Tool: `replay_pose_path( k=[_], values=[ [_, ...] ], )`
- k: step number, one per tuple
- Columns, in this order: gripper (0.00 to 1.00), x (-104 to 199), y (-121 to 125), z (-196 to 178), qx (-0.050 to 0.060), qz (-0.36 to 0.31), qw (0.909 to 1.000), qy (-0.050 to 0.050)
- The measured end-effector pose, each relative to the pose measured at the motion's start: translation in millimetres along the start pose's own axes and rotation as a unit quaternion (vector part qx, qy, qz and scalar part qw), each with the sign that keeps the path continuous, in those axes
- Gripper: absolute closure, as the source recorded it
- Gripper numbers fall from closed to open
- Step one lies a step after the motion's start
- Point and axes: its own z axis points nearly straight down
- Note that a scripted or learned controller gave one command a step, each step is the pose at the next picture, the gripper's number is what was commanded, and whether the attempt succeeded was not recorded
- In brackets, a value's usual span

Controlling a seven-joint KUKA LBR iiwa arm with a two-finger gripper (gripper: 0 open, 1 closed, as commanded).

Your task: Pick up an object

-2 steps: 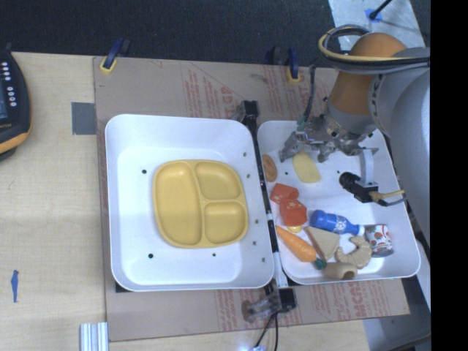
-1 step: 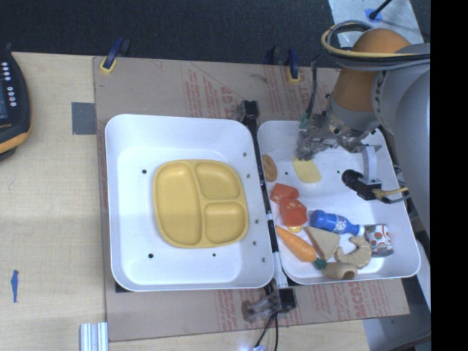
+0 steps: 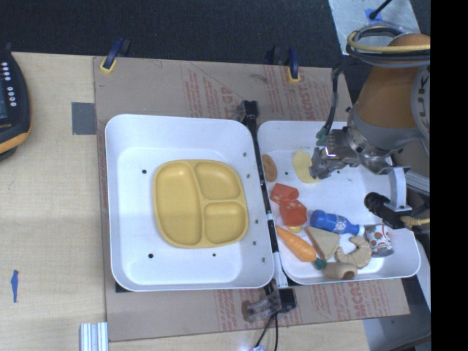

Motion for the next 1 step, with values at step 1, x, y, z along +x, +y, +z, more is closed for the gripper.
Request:
replay_pose_path(
  k=[1],
  values=[
    [0.00, -1.0, 2.5, 5.2, 0.001, 0.000, 1.0000, -0.001]
  ],
)
